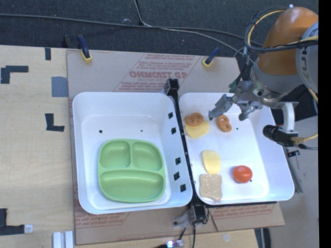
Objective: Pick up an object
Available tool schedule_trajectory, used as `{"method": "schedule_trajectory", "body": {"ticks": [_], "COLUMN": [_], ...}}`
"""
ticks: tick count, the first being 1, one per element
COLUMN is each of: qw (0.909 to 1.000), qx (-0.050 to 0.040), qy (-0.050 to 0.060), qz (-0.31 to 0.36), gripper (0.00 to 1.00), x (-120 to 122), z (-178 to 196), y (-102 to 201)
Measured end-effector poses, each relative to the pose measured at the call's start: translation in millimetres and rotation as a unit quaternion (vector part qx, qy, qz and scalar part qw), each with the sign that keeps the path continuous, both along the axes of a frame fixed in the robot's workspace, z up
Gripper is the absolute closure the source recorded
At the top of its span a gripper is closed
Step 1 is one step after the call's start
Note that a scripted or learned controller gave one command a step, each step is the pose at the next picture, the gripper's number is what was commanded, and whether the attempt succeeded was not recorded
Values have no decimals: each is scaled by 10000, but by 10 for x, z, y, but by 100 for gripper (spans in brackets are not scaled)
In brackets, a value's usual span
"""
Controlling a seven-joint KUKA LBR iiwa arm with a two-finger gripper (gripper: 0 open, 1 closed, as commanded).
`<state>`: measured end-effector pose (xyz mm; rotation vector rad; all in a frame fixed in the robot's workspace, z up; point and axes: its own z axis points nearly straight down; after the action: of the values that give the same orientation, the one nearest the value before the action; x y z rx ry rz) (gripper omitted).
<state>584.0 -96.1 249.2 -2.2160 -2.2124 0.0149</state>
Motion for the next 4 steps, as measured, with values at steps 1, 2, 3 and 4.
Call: {"method": "schedule_trajectory", "body": {"ticks": [1, 2, 3, 4], "qw": [10000, 10000, 10000, 10000], "qx": [-4, -4, -2, -10], "qy": [-61, -32, -30, -65], "qz": [15, 9, 11, 17], "gripper": [0, 0, 0, 0], "x": [22, -42, -81, -84], "z": [70, -548, -1195, -1670], "y": [2, -47, -64, -58]}}
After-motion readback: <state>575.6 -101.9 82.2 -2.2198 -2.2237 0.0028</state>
